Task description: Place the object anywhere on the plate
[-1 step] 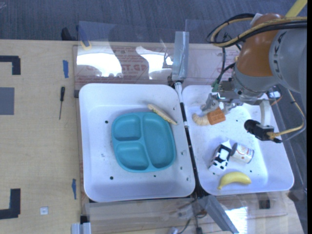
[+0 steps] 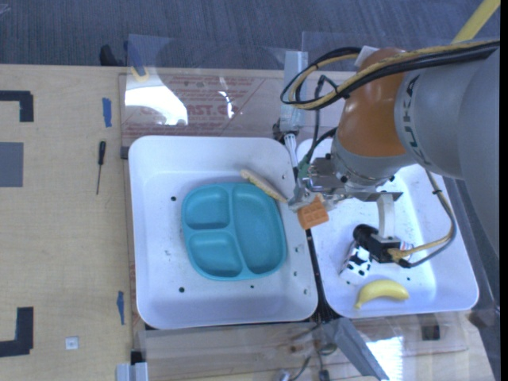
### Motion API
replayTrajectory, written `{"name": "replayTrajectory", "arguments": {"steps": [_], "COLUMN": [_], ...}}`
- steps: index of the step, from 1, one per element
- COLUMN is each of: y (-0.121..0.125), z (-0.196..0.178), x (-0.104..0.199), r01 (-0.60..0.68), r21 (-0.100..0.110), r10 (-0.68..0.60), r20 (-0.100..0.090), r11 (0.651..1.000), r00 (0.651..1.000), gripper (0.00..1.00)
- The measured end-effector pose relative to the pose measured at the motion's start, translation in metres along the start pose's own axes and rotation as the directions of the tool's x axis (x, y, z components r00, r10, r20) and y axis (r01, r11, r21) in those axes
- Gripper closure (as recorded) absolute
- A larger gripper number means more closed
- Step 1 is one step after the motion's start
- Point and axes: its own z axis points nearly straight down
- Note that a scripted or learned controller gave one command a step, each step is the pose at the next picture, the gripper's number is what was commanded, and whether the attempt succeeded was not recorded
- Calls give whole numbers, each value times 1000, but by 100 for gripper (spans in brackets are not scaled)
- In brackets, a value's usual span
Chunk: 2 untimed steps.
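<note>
Carry step, by the look of it: the gripper pinches a small orange block over the bins' shared edge, needing leftward travel onto the teal three-compartment plate.

The arm hides much of the right bin; its gripper fingers are too small to tell apart.

Plate in L bin; banana in R bin, near front.
</note>
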Motion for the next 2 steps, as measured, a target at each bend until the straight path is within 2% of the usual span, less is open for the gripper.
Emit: {"name": "replayTrajectory", "arguments": {"steps": [1,2], "y": [-1,-1], "z": [1,0], "x": [62,59], "r01": [-2,-6], "r21": [-2,-3], "r10": [2,6], "r20": [2,3], "r11": [1000,1000], "r00": [1000,1000], "gripper": [100,0]}}
